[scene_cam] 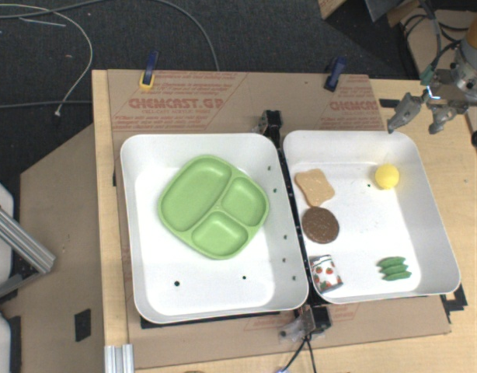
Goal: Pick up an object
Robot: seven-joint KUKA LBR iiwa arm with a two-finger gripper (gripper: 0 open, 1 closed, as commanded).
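Cardboard-topped bench [223, 99], two white bins; gripper [419, 113] upper right, fingers spread, above yellow ball [387, 177], apart.

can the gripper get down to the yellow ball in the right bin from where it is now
Probably yes. The gripper hangs open above the right bin's far corner, and the yellow ball sits alone just below it, with bare floor around it and the toast well off to the side.
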